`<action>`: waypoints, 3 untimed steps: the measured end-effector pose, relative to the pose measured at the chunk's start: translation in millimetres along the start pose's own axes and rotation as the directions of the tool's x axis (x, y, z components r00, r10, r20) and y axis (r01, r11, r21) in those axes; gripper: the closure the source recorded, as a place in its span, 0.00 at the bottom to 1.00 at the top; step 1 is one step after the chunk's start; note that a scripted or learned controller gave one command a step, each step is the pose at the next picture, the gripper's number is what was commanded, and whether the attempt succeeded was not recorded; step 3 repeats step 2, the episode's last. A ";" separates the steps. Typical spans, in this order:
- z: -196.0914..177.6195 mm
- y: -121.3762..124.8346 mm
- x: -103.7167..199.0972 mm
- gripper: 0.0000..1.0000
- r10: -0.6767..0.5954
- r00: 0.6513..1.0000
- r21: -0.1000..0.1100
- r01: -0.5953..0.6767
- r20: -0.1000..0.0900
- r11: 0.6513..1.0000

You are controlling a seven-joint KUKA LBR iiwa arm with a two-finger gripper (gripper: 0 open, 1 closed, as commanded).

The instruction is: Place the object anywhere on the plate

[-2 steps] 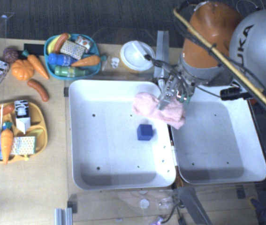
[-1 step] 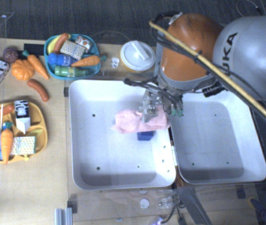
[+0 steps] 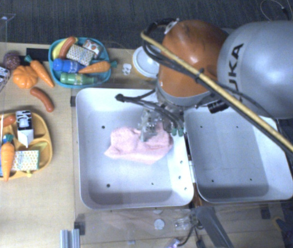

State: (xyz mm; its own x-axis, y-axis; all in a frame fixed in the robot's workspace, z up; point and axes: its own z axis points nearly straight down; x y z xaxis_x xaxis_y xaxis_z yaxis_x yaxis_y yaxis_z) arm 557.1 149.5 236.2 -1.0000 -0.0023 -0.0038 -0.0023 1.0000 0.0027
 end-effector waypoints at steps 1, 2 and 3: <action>9.3 45.9 20.4 1.00 -0.001 1.000 0.000 0.001 0.001 1.000; 9.0 45.8 20.3 0.00 0.000 1.000 -0.001 0.000 0.001 1.000; 9.0 45.8 20.3 0.00 0.000 1.000 -0.001 0.000 0.001 1.000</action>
